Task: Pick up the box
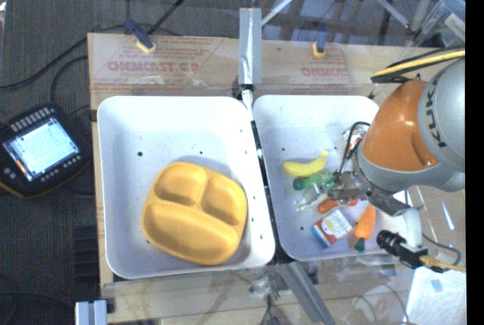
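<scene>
The box [333, 228] is a small white carton with red and blue print, lying flat near the front of the right bin [302, 116]. My gripper [334, 193] hangs low over the bin's middle, just behind the box, among small toy foods. The grey arm with its orange band [401, 138] comes in from the right and covers the bin's right side. Nothing shows as held.
A yellow banana [306, 165] and a green piece [311, 181] lie left of the gripper. An orange carrot [365, 224] lies right of the box. A large yellow sectioned tray [195, 212] sits in the left bin [121, 165].
</scene>
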Available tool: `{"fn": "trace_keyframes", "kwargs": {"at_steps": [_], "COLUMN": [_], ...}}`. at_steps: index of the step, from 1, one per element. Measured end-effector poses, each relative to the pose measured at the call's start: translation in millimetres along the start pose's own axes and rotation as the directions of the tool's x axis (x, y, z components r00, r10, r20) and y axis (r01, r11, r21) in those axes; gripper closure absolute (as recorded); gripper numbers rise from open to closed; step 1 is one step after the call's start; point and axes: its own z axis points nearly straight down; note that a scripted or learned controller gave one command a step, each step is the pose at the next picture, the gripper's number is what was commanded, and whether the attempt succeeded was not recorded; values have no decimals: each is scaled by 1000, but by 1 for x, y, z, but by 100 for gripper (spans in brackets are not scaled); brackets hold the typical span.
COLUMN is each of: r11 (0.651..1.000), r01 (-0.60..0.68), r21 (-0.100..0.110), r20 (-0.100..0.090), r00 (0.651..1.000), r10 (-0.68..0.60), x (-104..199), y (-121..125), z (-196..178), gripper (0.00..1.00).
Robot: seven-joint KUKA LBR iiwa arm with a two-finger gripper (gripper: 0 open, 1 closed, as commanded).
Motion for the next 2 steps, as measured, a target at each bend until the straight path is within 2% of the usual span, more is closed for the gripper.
{"fn": "trace_keyframes", "kwargs": {"at_steps": [1,2], "r11": [996,996], "r01": [93,93], "r21": [-7,-5], "r20": [3,0], "r00": [996,996], "r10": [-93,-93], "x": [-35,-34], "y": [-3,-3], "z": [41,33], "gripper": [0,100]}}
